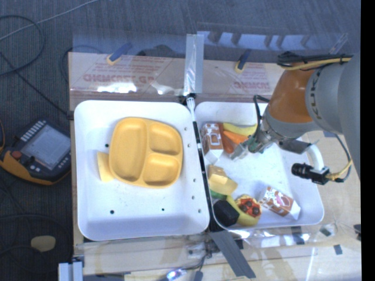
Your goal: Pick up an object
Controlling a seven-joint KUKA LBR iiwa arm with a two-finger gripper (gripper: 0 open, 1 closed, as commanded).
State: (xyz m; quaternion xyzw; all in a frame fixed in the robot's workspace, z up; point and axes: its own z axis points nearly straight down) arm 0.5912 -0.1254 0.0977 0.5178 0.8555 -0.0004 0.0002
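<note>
Grey arm (pixel 328 98) reaching over the right bin (pixel 310 206), yellow divided tray (pixel 145 151) mid left bin (pixel 88 215), gripper (pixel 246 149) low by the orange wedge (pixel 233 139) near the right bin's back edge, jaw state unclear, small red-white carton (pixel 278 202) toward its front edge

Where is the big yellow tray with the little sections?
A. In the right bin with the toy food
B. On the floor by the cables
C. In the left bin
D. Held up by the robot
C: the yellow tray lies flat in the left bin, while the gripper is over in the right bin near the toy food.
</note>
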